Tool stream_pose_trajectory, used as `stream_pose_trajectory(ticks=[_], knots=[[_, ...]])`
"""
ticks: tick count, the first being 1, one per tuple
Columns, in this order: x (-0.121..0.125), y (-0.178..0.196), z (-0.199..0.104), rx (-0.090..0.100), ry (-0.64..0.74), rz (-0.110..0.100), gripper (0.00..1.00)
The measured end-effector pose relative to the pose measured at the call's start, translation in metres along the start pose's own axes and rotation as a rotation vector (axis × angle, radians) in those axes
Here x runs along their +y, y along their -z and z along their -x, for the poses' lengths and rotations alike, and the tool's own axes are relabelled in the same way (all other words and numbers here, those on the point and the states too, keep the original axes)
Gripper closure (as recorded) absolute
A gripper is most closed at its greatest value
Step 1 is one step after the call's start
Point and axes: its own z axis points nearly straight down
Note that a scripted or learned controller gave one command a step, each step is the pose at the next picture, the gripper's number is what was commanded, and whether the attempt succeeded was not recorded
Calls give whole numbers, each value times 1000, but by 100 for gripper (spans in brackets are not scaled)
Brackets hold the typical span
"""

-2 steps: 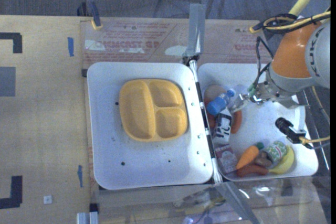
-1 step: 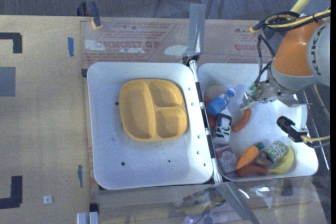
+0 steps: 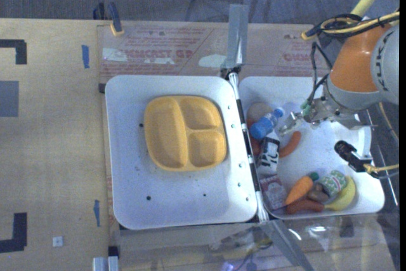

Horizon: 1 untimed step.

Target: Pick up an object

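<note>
My gripper hangs over the upper middle of the right bin, reaching in from the right under the orange-banded wrist. Just left of it lies a clear bottle with a blue cap, with a beige round object behind that. An orange-red sausage shape lies directly below the gripper. I see nothing held in the gripper.
A black-and-white carton stands by the bin's left wall. A carrot, a green-labelled can, a banana and a clear packet crowd the front. The left bin holds a yellow divided plate.
</note>
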Motion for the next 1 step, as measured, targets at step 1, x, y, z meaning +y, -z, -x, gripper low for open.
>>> stream_pose_trajectory(ticks=[1], knots=[[-35,-11,-16,-8,76,12,0]])
